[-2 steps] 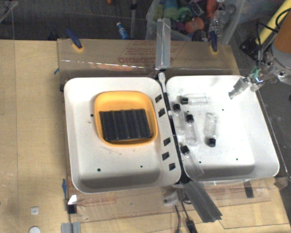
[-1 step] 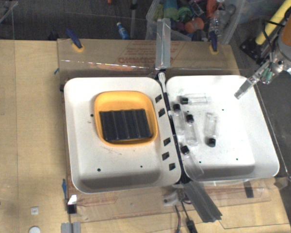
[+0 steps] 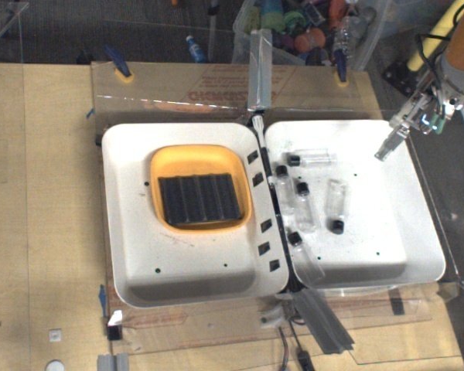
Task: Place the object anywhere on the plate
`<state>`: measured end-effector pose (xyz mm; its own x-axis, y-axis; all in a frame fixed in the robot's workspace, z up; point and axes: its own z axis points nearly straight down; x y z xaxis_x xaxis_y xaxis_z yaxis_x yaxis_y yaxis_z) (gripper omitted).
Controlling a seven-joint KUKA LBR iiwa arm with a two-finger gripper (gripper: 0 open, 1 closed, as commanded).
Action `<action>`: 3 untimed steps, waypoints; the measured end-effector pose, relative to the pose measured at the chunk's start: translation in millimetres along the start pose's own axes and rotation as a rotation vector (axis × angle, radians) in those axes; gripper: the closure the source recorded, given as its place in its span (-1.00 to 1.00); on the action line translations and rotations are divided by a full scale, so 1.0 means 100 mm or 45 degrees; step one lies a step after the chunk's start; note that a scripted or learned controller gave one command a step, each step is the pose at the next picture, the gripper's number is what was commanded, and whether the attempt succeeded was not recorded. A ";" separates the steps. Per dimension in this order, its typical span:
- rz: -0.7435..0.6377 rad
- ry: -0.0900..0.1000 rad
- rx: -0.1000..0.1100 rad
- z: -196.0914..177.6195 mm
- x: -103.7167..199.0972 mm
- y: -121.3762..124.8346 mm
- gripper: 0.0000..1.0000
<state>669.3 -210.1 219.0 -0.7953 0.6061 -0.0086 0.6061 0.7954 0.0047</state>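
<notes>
An orange-yellow plate [image 3: 198,158] lies in the left bin [image 3: 131,246]. On it rests a black ridged rectangular block [image 3: 199,198], covering most of the plate's middle. Several clear vials with black caps lie in the right bin [image 3: 387,230]: one near the back [image 3: 311,159], one in the middle [image 3: 336,205], and others [image 3: 301,201] close to the divider. My gripper [image 3: 388,147] hangs over the back right corner of the right bin, pointing down and left, apart from the vials, with nothing visibly in it.
A divider with black clips [image 3: 261,199] runs between the two bins. A clear upright panel [image 3: 257,68] stands behind them. Cables and the arm's wrist [image 3: 441,91] crowd the right edge, and a box of toys [image 3: 309,10] sits at the back.
</notes>
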 end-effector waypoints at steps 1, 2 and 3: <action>-0.328 0.006 0.000 -0.25 0.26 0.17 -1.00; -0.775 0.004 -0.002 -0.15 0.08 -0.13 -1.00; -1.144 -0.001 -0.003 -0.10 0.00 -0.15 -1.00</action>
<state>660.0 -221.5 229.3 -0.9696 -0.2444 -0.0108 -0.2444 0.9697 -0.0022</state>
